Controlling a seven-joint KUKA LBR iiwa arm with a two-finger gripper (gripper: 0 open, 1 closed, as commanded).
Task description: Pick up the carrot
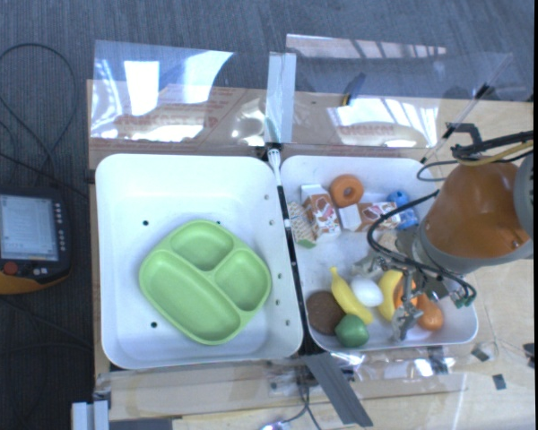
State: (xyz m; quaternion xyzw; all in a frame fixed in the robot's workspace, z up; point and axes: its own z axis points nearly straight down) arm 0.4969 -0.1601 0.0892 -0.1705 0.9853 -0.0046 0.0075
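Two bananas point(351, 296), one carrot point(411, 312) beside the tool point(405, 316); its state I cannot tell.

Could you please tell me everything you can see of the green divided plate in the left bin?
The green divided plate looks like smooth, light green plastic, with a rounded outline and three hollow sections: one long, two smaller. It lies flat and right side up on the floor of the left bin, turned at a slant, towards the near right corner. Nothing lies in it.
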